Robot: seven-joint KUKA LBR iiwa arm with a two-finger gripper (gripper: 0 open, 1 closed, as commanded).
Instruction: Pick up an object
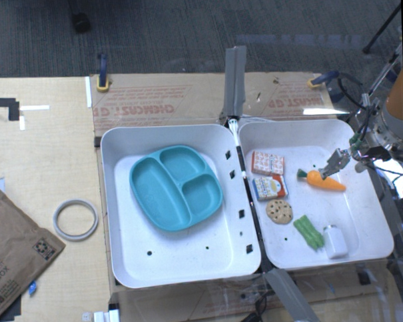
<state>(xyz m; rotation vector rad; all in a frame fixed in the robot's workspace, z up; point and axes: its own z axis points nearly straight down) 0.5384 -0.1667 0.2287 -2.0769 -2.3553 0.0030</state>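
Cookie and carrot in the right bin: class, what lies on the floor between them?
In the camera view, nothing lies between the cookie and the carrot; that stretch is bare white bin floor. The green piece sits below that line.

The arm is cut off at the right edge; the cardboard box runs off the left edge, its print unreadable.

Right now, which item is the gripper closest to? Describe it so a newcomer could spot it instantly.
Start at the right white bin, the one the arm reaches into. Near its far right side, just under the gripper, lies a toy carrot. It is the only orange item there, with a small green top, unlike the flat printed cards, the round cookie and the green piece.
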